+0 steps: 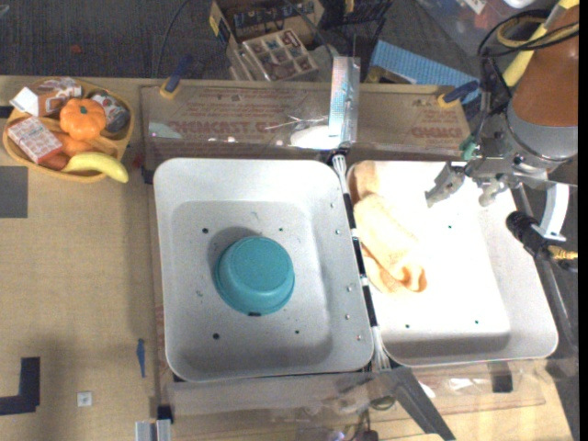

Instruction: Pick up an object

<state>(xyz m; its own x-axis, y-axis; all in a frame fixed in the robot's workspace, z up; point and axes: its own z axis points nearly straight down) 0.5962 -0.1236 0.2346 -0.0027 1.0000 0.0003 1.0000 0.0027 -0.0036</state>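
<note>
A teal bowl [255, 275] lies upside down in the middle of the left bin [175, 191]. In the right bin [514, 320], a floppy yellow-orange cloth-like item [390, 242] rests against the left wall. My gripper [462, 192] hangs over the upper part of the right bin, to the right of and above the yellow item and apart from it. It is open, one finger [440, 187] splayed left and the other [485, 194] right, with nothing between them.
A divider ridge [358, 255] separates the two bins. A cardboard wall [248, 122] runs behind them. At the far left a basket [18, 141] holds toy fruit, including an orange pumpkin [83, 118] and a banana [96, 164].
</note>
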